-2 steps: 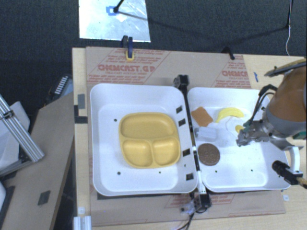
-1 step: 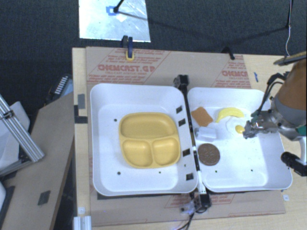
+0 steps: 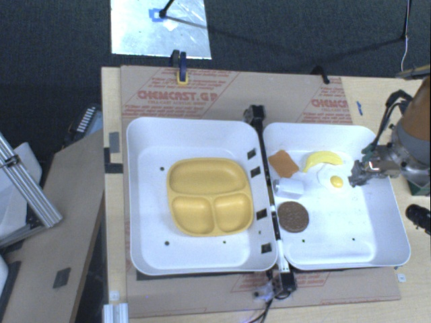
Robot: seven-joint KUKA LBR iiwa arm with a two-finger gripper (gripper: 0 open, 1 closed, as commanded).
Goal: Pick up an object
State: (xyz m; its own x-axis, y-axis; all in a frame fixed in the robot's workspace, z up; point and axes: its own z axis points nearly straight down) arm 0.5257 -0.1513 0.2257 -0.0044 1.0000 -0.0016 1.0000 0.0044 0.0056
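Fried egg toy, white with yellow yolk, lies beside banana.

Glossy plastic bins — matt yellow tray

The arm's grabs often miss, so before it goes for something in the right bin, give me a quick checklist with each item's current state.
1. Objects present in the right bin: banana, fried egg, orange slab, brown disc: ok.
2. Gripper positioned over the right bin, beside the fried egg: ok.
3. Object between the fingers: none seen: ok.
4. Fingers open enough to grasp: cannot tell.
5. Egg free of neighbours: banana lies very close: not ok.
6. Yellow tray apart, in the left bin: ok.
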